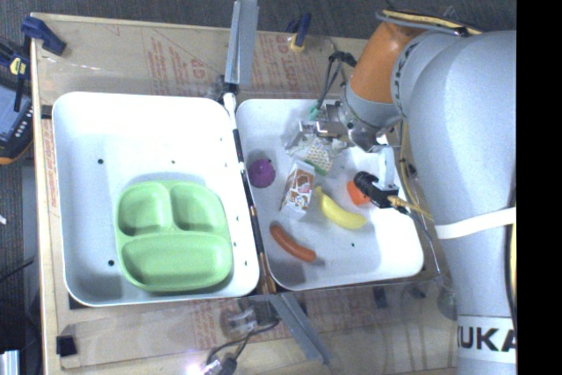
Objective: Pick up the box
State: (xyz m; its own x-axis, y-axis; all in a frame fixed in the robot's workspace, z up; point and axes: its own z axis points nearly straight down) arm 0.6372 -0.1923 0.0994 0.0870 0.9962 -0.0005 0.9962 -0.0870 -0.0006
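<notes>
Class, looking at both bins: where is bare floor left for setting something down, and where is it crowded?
Bare: the left bin behind and left of the green tray; the right bin's near-right corner. Crowded: around the box, between purple ball, banana and sausage.

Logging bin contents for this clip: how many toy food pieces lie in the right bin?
3 clearly: a purple plum by the bin's left wall, a yellow banana mid-bin, a hot dog nearer the front. An orange piece beside the banana may be a fourth; the arm could hide more.
</notes>
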